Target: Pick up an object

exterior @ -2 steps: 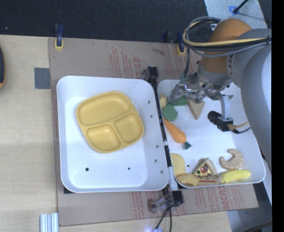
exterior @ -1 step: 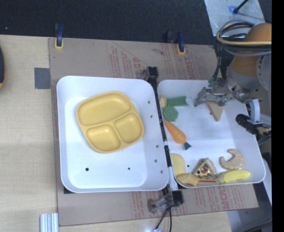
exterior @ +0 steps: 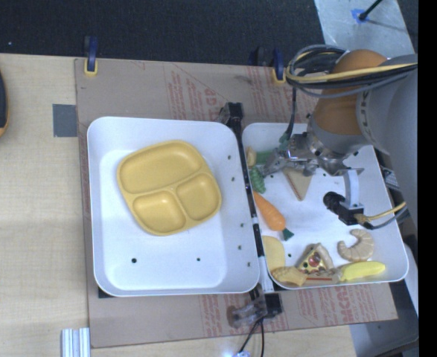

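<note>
Pick not yet done, by the look of it: nothing seen lifted clear of the right bin (exterior: 397,270). Gripper (exterior: 301,162) low over the far part of that bin, at a tan wedge (exterior: 299,184); touching or just above, cannot tell. Fingers' state: cannot tell, hidden under the wrist. Grasp and lift judged as remaining.

Right bin contents, placed from the wedge: orange carrot (exterior: 269,213) nearer the camera and toward the left bin (exterior: 103,199); green piece (exterior: 257,178) beside the shared wall; croissant (exterior: 358,244), pizza slice (exterior: 316,261) and yellow banana (exterior: 362,271) along the near rim.

Left bin: one yellow divided plate (exterior: 168,187), three compartments, nothing in them.
</note>
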You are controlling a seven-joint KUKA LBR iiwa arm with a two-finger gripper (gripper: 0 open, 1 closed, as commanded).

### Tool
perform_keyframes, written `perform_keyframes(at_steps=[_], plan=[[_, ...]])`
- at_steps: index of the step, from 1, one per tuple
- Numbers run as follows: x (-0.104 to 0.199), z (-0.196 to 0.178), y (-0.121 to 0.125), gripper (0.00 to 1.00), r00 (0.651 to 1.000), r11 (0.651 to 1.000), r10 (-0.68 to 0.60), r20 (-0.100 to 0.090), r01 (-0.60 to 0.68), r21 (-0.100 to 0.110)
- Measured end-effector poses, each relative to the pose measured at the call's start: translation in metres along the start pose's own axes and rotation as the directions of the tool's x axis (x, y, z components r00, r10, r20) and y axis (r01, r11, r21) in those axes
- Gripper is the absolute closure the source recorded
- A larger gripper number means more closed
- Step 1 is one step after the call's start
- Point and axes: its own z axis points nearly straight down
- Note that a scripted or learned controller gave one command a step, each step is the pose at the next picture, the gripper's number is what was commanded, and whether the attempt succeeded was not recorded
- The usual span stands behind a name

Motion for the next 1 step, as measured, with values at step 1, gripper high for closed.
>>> perform_keyframes(at_steps=[1], plan=[[-0.0220, 0.0021, 0.0399, 0.00, 1.000, 1.000, 0.004, -0.003, -0.004, 0.004]])
